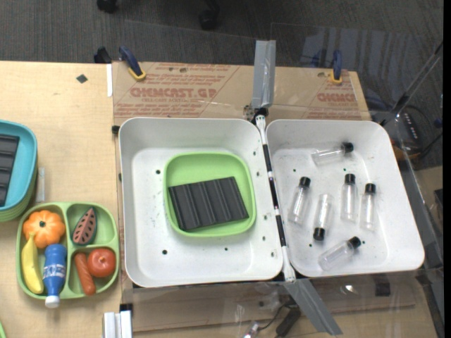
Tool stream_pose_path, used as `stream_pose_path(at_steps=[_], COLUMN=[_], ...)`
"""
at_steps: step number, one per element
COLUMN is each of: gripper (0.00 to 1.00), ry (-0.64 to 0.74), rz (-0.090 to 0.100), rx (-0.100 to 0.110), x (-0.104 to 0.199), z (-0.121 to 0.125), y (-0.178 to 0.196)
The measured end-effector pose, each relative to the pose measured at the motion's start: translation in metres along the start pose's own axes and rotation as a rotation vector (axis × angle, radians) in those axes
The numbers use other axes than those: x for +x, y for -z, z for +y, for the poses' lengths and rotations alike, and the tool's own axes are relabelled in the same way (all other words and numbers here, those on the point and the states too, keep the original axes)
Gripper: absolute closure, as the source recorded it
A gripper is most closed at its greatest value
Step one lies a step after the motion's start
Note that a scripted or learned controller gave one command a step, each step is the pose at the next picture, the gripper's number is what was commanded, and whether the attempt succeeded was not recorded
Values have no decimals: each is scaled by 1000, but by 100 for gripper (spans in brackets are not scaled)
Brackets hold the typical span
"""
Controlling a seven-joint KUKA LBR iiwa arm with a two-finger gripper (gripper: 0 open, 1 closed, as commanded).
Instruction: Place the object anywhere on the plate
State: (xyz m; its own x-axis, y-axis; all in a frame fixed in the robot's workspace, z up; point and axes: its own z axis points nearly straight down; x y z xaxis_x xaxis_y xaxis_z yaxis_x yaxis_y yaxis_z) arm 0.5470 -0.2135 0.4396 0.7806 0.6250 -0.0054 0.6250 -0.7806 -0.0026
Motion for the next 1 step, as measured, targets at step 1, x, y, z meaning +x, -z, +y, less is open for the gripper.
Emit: stream_pose_path(at_steps=[1], gripper=[0], ry=[0], rz=[0], rx=[0], x=[0], z=[0], y=[0])
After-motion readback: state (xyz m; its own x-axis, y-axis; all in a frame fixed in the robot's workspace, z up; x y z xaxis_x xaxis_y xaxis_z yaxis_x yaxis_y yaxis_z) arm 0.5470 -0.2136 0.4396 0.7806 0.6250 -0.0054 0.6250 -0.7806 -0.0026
